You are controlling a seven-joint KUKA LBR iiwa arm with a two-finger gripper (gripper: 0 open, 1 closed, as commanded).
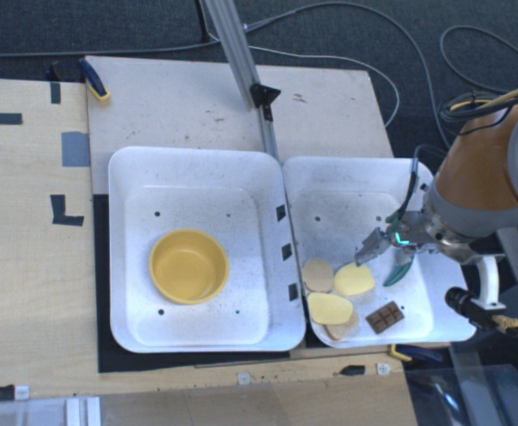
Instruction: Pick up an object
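Observation:
My gripper (384,262) hangs over the right bin (348,180), its two fingers spread open with nothing between them. Just left of and below it lie several pale yellow, chip-like pieces (354,280), (329,308) and a tan round piece (317,274). A small brown chocolate-like block (385,317) rests near the bin's front right corner, below the gripper. A yellow bowl (189,265) sits in the left bin (197,171), far from the gripper.
A metal pole (237,47) slants down from the top to the divide between the two bins. Cables trail over the dark floor at the upper right. The grey and orange arm (476,185) fills the right side.

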